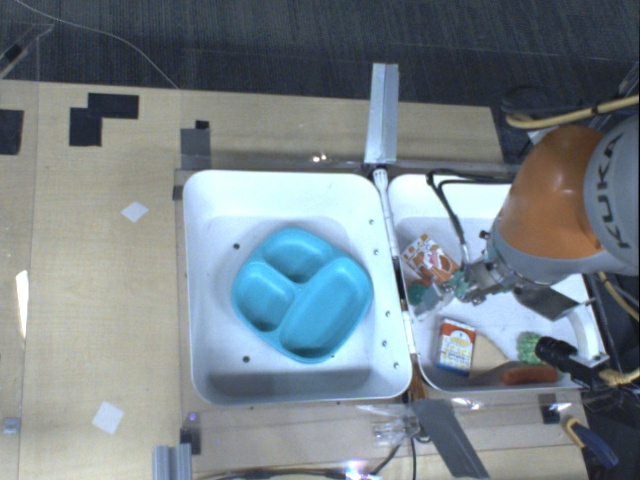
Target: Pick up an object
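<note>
Operator, note: arm (560, 203) reaches in over right bin (520, 383), orange band uppermost. Gripper (463, 284) sits low in bin's left half, tip at small teal item (430, 295). You cannot tell from this angle whether it grips anything.

Snack packet (429, 259) lies just left of gripper, near divider. Red-and-white carton (455, 348) lies below gripper, apart from it. Brown-red stick (515, 374) rests along front wall; green piece (528, 346) just above it.

Left bin (205, 268): blue three-section tray (302, 293), central.
</note>
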Action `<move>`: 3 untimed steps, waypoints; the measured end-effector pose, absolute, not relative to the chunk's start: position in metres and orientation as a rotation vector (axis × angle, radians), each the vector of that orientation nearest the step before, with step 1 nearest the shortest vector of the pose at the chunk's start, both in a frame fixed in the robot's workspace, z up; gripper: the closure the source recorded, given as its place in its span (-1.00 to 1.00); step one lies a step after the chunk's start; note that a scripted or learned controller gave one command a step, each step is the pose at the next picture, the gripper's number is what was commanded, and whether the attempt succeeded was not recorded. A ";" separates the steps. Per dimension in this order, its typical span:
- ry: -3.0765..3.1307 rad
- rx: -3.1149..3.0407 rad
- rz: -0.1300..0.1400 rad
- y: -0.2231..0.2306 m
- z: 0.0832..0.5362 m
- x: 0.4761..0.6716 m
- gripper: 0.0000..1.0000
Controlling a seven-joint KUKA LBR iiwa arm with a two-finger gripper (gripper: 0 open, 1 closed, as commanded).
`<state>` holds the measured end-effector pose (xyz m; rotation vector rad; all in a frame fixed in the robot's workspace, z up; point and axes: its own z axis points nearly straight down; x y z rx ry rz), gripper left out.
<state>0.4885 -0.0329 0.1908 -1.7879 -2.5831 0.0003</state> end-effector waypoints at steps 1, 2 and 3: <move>-2.378 -2.051 0.001 -0.096 0.114 0.487 -1.00; -2.498 -1.916 -0.012 -0.138 0.089 0.491 -1.00; -2.833 -1.395 -0.006 -0.144 0.089 0.493 -1.00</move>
